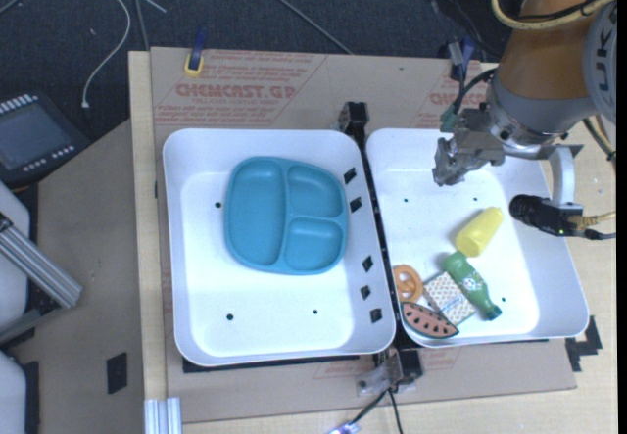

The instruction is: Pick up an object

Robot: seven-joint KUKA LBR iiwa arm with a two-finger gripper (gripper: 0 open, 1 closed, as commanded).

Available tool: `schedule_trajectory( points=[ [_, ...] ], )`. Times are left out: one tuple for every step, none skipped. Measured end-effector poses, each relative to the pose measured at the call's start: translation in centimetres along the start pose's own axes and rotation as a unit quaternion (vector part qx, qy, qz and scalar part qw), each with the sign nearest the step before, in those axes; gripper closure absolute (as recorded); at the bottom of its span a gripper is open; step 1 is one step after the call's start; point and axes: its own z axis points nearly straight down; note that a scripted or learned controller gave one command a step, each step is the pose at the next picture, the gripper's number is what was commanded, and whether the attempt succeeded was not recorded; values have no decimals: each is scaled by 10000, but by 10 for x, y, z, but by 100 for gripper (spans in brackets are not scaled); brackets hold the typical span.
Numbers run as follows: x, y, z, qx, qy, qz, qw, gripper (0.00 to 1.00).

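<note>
My gripper hangs over the upper part of the right bin, above bare white floor. Nothing shows between its fingers. A yellow block lies below and to the right of it, near the bin's middle. Further toward the front lie a green bottle, a small pretzel, a checkered packet and a watermelon slice, packed close together.
The left bin holds a blue divided plate. A row of black clips runs down the divider between the bins. The cardboard bench and loose cables lie beyond the bins.
</note>
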Motion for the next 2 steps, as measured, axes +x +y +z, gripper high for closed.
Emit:
schedule_trajectory(
  points=[
    [43, -11, 11, 6, -2, 9, 10000, 100],
    [93, -33, 13, 8, -3, 6, 10000, 100]
  ],
)
